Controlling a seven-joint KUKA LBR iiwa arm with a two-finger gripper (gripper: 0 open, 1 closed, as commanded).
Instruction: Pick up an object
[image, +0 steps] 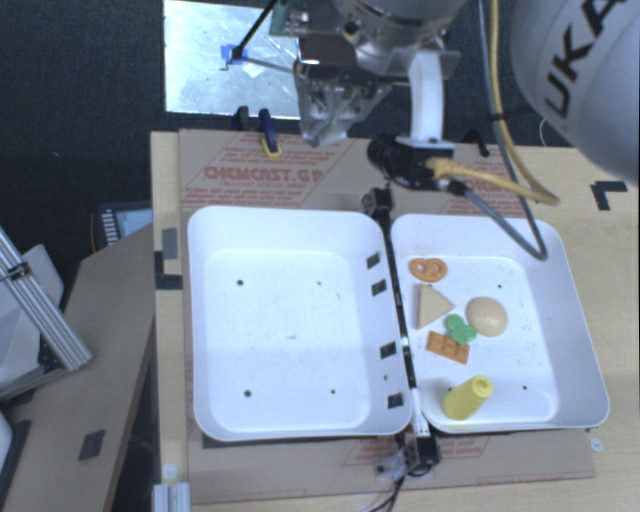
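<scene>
- Gripper (322, 128) hangs at the far edge, beyond the left bin (215, 330); can't tell its state.
- Right bin (575, 330): pretzel (428, 269), wedge (432, 305), bun (487, 316), green piece (461, 329), waffle (447, 347), yellow bottle (467, 397) crowd its left half; right half open.
- Board (260, 172) reads "CHEMCAST"; arm (585, 60) shows "UKA".

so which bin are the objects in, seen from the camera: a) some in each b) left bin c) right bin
c: the pretzel, wedge, round bun, green piece, orange waffle and yellow bottle all lie in the right bin.
</scene>
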